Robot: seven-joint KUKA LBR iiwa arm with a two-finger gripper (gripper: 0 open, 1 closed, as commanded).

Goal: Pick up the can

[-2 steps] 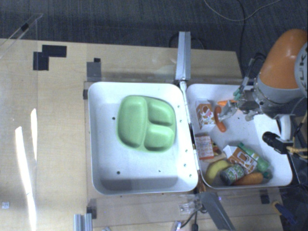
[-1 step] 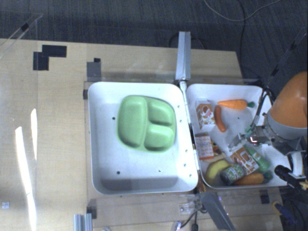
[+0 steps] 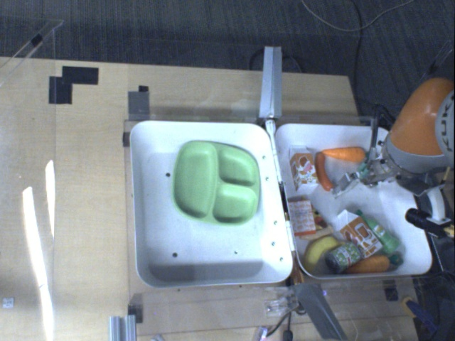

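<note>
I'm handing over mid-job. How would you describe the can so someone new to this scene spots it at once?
Look in the right bin, the one crowded with groceries, and go to its near edge. The can lies there on its side between the banana and a carrot. It alone is a short dark cylinder with a green label.

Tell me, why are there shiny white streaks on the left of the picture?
In the camera view, light glares off a clear sheet over the bench; the green tray casts a soft shadow in the left bin; the hand looks blurry.
</note>
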